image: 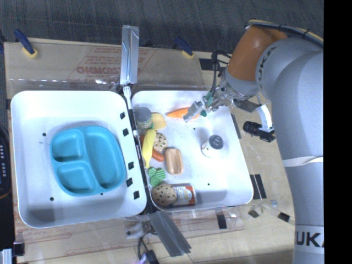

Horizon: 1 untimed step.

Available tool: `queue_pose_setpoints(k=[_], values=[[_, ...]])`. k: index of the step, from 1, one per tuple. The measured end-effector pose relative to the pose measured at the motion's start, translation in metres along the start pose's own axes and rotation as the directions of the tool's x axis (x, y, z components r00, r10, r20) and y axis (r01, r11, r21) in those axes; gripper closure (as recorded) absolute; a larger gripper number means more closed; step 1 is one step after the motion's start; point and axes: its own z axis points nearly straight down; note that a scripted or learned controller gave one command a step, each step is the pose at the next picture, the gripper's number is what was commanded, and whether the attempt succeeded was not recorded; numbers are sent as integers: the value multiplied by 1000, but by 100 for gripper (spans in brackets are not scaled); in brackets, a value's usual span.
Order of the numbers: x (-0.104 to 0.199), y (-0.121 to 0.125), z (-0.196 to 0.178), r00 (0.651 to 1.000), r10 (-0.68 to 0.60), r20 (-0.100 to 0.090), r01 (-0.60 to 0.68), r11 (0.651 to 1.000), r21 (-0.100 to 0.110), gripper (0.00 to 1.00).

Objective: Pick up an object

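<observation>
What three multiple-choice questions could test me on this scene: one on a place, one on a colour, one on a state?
1. Where does the divided tray lie?
A. left bin
B. right bin
C. on the bench

2. What colour is it?
A. red
B. blue
C. green

3. How does the banana sit?
A. in the end effector
B. standing upright
C. lying in the right bin

Answers: 1 A, it rests in the left bin. 2 B, it is plainly blue. 3 C, it lies by the right bin's left wall, apart from the end effector.

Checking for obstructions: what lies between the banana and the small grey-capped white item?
In the camera view, between the banana and the grey-capped item lie a cookie and hot dog bun, then bare bin floor.
</observation>
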Motion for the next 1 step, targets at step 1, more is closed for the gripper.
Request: queue_pose_setpoints(k=[1], values=[[-1,4,24,999,39,5,-39,999,-9,0]])
